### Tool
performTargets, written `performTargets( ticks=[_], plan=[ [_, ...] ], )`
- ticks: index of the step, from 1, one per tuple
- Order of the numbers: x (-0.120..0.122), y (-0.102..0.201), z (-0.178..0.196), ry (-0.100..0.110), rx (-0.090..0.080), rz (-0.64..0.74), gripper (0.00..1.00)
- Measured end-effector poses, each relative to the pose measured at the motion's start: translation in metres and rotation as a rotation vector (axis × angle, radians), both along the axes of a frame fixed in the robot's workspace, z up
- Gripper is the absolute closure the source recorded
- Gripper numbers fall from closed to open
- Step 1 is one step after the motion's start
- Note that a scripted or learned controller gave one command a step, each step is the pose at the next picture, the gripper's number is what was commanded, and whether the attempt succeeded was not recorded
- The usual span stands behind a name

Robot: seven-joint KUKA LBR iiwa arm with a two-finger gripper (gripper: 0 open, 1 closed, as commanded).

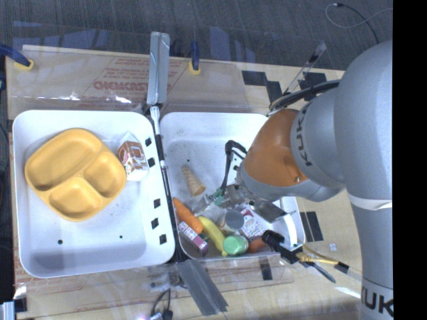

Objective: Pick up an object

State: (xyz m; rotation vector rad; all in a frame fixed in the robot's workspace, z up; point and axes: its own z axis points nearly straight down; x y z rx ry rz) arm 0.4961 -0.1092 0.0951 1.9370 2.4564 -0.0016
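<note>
My gripper (225,197) hangs low in the right bin (200,129), under the orange wrist band, just above a pile of small objects near the bin's front. The pile holds an orange carrot (186,213), a yellow banana (213,233), a green round object (235,245), a purple packet (193,238) and a red item (257,245). A tan cone (193,180) lies just left of the gripper. The arm hides whatever sits directly beneath the gripper.
The left bin (80,252) holds a yellow divided tray (73,172) and a small brown-and-white carton (133,156) by its right wall. A metal divider (157,69) runs between the bins. The grey arm covers the right bin's right side.
</note>
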Motion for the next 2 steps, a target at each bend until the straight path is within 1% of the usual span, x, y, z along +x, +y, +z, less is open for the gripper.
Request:
performTargets(
  ticks=[1,2],
  plan=[
    [-0.001,0.003,0.008,0.007,0.006,0.008,1.0],
    [0.003,0.035,0.097,0.011,0.009,0.12,1.0]
  ],
)
